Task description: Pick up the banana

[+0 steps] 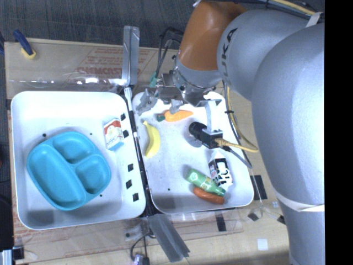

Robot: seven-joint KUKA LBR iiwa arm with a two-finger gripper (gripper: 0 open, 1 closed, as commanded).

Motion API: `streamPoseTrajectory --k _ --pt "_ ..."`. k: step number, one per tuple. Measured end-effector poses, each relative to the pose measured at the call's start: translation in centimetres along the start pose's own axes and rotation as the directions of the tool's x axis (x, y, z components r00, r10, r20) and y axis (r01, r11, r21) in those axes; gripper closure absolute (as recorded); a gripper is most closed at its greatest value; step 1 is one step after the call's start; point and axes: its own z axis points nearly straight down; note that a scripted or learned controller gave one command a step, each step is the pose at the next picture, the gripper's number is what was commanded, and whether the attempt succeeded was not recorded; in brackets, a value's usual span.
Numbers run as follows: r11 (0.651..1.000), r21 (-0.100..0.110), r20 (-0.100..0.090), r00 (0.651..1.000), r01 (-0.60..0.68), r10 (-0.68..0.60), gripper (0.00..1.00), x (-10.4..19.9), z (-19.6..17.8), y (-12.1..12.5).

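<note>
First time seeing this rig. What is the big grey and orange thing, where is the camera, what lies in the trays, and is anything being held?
The grey shape with the orange band is a robot arm, reaching in from the right. One fixed camera looks down on two white bins. The gripper hangs over the far left corner of the right bin, just beyond the banana, which lies unheld on its floor. Also there: an orange piece, a green packet, an orange-red piece, a black-and-white carton. The left bin holds a blue divided plate and a small carton.
</note>
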Motion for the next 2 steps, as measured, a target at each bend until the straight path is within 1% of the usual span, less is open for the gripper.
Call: streamPoseTrajectory --k 1,2 --pt "0.997 0.004 -0.001 0.997 -0.080 0.080 0.00 -5.0 5.7 -2.9" --pt "0.756 0.002 -0.002 0.756 -0.655 0.655 0.00 -11.7 0.6 0.5"
